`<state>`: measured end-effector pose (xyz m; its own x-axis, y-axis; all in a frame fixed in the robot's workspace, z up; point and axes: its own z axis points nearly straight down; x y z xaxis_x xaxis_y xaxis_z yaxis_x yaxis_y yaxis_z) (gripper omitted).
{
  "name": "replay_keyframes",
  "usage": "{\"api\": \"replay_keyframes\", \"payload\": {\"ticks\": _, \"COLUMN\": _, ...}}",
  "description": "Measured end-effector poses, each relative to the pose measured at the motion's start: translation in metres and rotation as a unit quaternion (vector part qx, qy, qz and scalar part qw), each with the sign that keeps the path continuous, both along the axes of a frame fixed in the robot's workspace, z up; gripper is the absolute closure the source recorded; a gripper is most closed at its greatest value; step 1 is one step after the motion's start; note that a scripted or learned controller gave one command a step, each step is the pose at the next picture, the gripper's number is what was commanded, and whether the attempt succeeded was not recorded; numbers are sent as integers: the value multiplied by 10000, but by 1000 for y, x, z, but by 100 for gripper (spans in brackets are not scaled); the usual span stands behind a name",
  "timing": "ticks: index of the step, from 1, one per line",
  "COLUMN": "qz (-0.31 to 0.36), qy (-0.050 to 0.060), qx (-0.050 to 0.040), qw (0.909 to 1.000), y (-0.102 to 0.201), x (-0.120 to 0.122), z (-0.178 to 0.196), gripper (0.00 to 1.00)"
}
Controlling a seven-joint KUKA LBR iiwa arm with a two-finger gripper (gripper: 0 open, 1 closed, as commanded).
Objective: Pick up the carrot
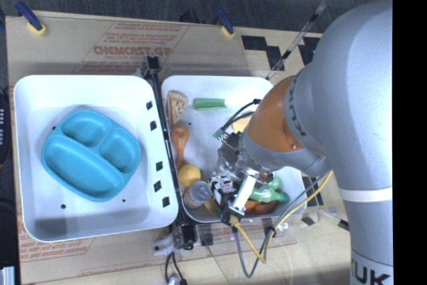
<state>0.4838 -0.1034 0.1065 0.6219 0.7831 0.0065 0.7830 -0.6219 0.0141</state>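
The gripper (235, 200) sits low at the right bin's (200, 87) front edge, over the carrot (261, 206) (orange, green-topped, partly hidden); whether it is apart or together cannot be told.

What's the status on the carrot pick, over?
Gripper low at near edge of right bin, fingers hidden. Carrot orange, under green toy, beside gripper; hold unconfirmed. Lemon, cans crowd it.
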Motion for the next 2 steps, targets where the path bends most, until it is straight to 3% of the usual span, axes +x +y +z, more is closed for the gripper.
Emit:
{"api": "replay_keyframes", "payload": {"ticks": 1, "qz": 1346, "qy": 116, "qx": 79, "qw": 9908, "y": -22, "x": -7, "z": -13, "gripper": 100}}
{"api": "replay_keyframes", "payload": {"ticks": 2, "qz": 1364, "qy": 104, "qx": 90, "qw": 9906, "y": -20, "x": -6, "z": -14, "gripper": 0}}
